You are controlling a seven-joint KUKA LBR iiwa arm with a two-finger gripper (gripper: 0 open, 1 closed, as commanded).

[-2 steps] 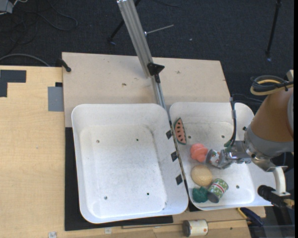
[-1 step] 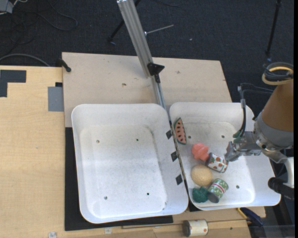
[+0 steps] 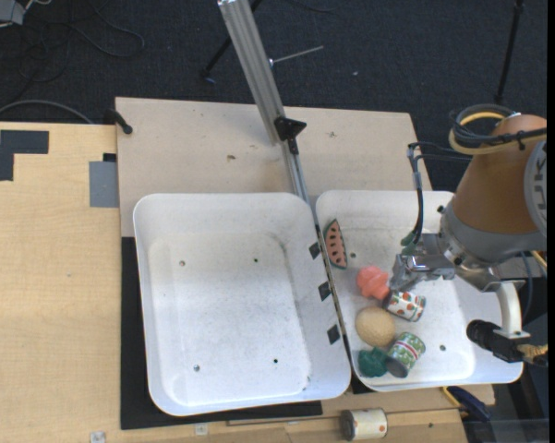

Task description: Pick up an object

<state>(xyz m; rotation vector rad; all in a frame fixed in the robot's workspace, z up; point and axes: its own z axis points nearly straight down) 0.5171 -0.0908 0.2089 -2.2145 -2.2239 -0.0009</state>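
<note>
The gripper (image 3: pixel 408 270) is sitting low in the right bin (image 3: pixel 448 363), hanging right over a small white can with red and green print (image 3: pixel 406 305), and honestly I can't tell whether it's gripping anything or just hovering there, since the view is too coarse at that spot. The can is lying on its side just under the tip, touching or nearly touching a pinkish-red lump (image 3: pixel 373 282) to its left. Just below those, a tan round thing that's looking like a potato (image 3: pixel 375 326) is resting near the bin's left wall, with a green and white can (image 3: pixel 406 351) beside it and a dark teal blob (image 3: pixel 372 364) tucked against both. A watermelon slice toy (image 3: pixel 336 244) is leaning along the divider side of the bin, apart from the cluster. The arm (image 3: pixel 497 192) is reaching in from the right, its orange band showing above the wrist. The left bin (image 3: pixel 157 340) is sitting alongside, and a small cylinder (image 3: pixel 364 424) is lying on the bench in front of the bins.
</note>
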